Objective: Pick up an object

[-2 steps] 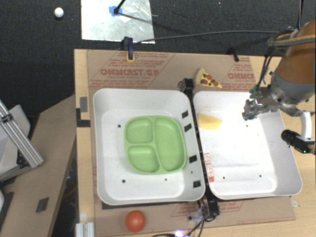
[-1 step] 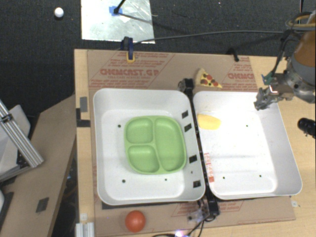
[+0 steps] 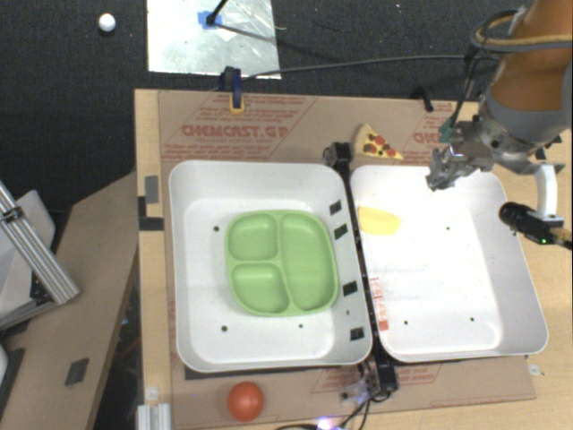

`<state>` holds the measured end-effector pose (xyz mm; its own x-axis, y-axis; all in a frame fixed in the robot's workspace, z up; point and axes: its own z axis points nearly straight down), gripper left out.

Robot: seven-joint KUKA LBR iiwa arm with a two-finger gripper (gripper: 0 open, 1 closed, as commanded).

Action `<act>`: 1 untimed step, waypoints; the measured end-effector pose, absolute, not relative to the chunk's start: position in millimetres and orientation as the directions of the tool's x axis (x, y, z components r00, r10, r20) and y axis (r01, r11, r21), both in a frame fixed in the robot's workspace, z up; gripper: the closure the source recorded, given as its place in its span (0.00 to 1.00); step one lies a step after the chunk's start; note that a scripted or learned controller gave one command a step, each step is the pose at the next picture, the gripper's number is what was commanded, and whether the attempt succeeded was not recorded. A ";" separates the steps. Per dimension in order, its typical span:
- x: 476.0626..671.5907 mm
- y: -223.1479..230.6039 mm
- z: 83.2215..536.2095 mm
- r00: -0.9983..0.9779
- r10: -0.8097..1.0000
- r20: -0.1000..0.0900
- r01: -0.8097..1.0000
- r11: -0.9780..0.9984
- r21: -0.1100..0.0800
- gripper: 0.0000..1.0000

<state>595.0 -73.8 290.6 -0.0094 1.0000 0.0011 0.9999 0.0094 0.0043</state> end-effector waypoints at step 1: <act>616.3 -23.8 281.2 -0.010 1.000 0.001 1.000 0.010 0.004 1.00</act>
